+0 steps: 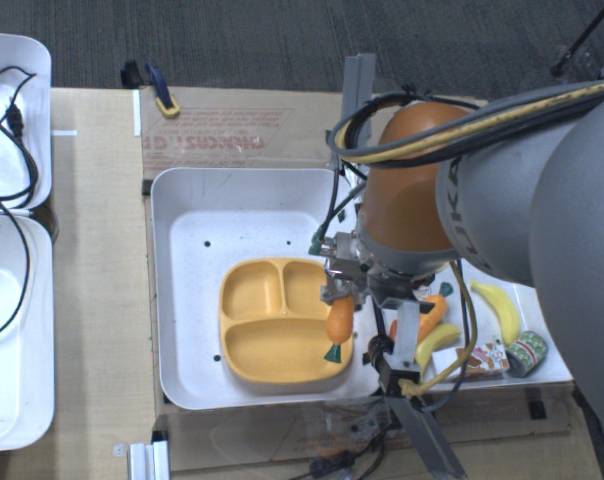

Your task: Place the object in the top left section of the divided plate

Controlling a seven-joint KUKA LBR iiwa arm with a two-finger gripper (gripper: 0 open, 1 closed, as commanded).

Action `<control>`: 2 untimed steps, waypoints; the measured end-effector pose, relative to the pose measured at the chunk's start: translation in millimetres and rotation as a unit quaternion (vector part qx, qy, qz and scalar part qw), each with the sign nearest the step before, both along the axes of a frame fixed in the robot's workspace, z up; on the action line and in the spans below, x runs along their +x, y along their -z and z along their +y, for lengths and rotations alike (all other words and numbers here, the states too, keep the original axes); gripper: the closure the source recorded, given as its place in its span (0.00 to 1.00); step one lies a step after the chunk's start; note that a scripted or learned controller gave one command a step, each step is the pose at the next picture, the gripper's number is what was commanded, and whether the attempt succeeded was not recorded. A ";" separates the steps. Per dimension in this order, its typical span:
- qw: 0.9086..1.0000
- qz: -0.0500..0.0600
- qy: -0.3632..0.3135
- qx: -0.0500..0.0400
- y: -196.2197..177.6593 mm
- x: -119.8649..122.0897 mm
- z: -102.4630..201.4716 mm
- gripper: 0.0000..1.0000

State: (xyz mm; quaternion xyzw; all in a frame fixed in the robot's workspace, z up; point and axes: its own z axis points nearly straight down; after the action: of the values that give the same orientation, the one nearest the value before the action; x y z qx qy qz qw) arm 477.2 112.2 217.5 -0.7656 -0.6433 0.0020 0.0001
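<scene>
A yellow divided plate (244, 366) lies in the left white bin (182, 268), with two small sections at its far side and one wide section at its near side. An orange toy carrot (339, 322) with a green top pointing down hangs over the plate's right rim. My gripper (340, 290) is right above it and shut on the carrot's upper end. The carrot is beside the top right section, and the top left section lies further left. The arm's orange band and grey body hide most of the right bin.
In the right bin lie a yellow banana (501, 309), a second banana (434, 340), an orange piece (435, 308), a green can (528, 353) and a small box (485, 359). A blue and yellow clamp (160, 90) sits on the bench behind the bins.
</scene>
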 end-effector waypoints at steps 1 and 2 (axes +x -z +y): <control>0.999 0.000 -0.040 0.000 14.9 25.5 26.8 1.00; 1.000 0.000 -0.031 0.000 -32.8 0.4 -3.1 1.00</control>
State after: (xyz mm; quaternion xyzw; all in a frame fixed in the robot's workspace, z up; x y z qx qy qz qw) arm 477.7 109.2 250.4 -0.7453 -0.6667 0.0022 0.0000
